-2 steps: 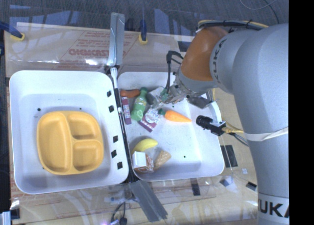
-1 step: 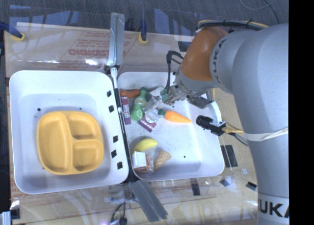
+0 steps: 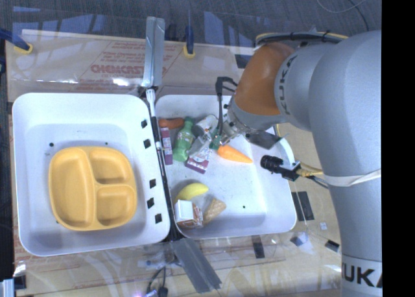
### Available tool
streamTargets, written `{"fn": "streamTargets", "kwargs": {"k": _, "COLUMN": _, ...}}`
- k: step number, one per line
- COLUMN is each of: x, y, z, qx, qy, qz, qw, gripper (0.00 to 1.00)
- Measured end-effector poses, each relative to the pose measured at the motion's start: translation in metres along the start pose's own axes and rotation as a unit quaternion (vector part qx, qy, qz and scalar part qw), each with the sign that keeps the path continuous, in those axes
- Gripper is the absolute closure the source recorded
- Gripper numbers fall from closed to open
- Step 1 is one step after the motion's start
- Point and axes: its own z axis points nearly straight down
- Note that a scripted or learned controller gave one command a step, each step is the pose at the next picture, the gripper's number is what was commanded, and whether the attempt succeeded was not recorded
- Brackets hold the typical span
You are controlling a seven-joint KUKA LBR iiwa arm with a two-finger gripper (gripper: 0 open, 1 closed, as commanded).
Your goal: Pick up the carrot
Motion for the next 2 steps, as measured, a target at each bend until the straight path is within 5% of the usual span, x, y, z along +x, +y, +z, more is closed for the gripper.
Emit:
{"fn": "streamTargets", "kwargs": {"k": 1, "x": -0.068, "y": -0.055, "z": -0.078, "qx": 0.006, "qy": 0.010, "qz": 0.088, "qw": 0.9960, "gripper": 0.00}}
{"fn": "streamTargets", "kwargs": {"k": 2, "x": -0.059, "y": -0.060, "z": 0.008, "qx": 0.006, "qy": 0.011, "qz": 0.067, "qw": 0.9977, "gripper": 0.00}}
